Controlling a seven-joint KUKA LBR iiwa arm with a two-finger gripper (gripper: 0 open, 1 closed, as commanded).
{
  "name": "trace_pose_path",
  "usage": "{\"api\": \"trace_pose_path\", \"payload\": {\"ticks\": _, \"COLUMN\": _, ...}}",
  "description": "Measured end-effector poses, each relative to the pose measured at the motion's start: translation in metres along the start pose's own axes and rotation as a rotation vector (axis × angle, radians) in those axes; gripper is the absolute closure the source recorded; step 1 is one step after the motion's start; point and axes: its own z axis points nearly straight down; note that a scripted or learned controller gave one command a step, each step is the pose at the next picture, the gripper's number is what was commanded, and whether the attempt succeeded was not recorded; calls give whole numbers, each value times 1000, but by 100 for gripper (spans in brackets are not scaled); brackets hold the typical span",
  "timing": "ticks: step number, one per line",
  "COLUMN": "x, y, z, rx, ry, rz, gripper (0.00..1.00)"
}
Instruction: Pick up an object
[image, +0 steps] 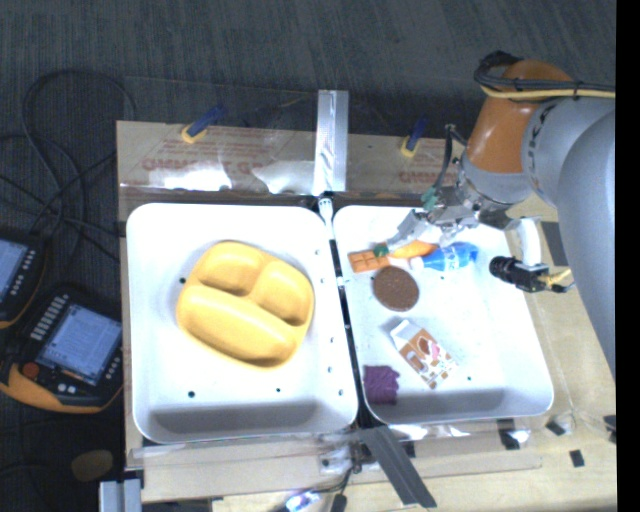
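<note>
- two shallow white bins sit side by side on the desk (140, 160): the left bin (150, 400) holds a big yellow bread-shaped foam lump (245, 302).
- the right bin (520, 370) holds an orange block (366, 261), a brown round disc (396, 289), a blue plastic bottle lying flat (450, 257), a white printed packet (424, 353) and a small purple lump (380, 381).
- the claw (437, 216) is over the right bin's far side, just above an orange carrot-like piece (412, 249) near the bottle.
- how far the claw is open cannot be told, nor whether it has hold of anything.
</note>
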Motion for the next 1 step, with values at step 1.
{"api": "trace_pose_path", "payload": {"ticks": 1, "x": 30, "y": -59, "z": 56, "rx": -11, "ry": -4, "rz": -112, "gripper": 0}}
